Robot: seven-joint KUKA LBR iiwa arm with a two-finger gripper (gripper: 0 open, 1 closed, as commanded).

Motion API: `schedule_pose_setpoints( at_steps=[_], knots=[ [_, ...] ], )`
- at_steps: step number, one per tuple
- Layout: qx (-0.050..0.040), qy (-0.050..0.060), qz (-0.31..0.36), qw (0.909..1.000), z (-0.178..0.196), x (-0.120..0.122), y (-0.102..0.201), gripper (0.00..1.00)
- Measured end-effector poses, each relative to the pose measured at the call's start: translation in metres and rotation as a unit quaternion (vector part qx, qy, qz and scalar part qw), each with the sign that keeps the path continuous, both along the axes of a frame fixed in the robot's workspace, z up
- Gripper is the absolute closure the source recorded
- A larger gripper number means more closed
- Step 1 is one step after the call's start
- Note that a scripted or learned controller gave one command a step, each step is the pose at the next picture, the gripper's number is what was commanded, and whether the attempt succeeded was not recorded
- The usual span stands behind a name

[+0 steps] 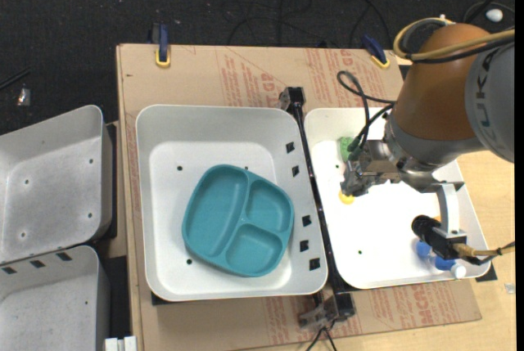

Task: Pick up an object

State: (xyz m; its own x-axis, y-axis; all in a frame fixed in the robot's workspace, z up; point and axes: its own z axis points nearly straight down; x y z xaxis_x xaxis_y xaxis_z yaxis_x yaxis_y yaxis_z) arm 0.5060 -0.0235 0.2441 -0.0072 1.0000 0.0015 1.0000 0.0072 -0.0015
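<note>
The small yellow object [347,196] is seen on the floor of the right bin [385,247], close to its left wall, and it is taken to be the piece aimed at, since the gripper [357,177] is lowered directly over it from the right. The object appears to sit at the gripper's near tip, touching or just beside it. Whether it is grasped or merely lying beneath cannot be told, as the closing parts are hidden by the wrist. A green item [352,146] lies just beyond the gripper on the far side, partly covered by cable. A blue item [436,258] is seen at the near right corner of the same bin, well apart from the grasp. The teal divided plate [237,220] is laid flat in the left bin [155,132], out of the arm's present reach. Both bins are set side by side on the worktop [246,71], whose board is apparently kept from shifting by clamps [163,48] at the far edge.
</note>
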Motion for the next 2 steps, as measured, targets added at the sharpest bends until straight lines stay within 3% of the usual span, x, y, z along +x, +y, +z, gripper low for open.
schedule_pose_setpoints(
  at_steps=[2],
  knots=[
    [-0.0004,0.001,0.0,1.0,-0.012,0.004,0.101,1.0]
  ],
)
